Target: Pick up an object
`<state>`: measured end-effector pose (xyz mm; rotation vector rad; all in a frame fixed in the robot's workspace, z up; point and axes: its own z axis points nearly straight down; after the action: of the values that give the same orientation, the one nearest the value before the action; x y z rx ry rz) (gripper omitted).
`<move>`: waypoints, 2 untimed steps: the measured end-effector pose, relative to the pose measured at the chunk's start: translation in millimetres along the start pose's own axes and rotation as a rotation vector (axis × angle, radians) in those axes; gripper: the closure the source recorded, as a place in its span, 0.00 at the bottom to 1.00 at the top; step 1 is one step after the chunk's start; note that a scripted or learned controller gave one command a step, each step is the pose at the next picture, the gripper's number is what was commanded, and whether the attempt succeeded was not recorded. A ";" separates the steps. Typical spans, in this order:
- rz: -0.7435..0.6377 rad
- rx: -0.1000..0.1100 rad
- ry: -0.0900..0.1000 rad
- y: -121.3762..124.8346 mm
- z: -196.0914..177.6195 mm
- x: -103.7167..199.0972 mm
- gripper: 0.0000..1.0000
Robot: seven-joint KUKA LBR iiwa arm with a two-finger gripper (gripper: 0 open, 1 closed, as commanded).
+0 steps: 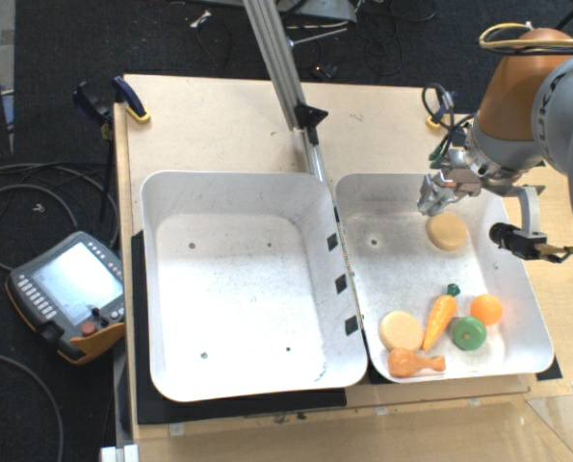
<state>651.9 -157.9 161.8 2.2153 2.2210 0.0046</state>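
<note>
Two smooth white bins (170, 210); metallic gripper (435, 200) upper right — finger state unclear — just above round tan disc (447, 232); glossy carrot (439, 320) lower right.

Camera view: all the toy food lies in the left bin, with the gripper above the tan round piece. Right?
Not quite. The camera view shows the toy food in the right bin, not the left. The gripper does sit just above the tan round piece.
</note>
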 end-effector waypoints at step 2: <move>0.000 0.004 0.000 2.2 -100.3 -6.9 1.00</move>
<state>653.6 -164.6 262.1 2.2175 2.2230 0.0003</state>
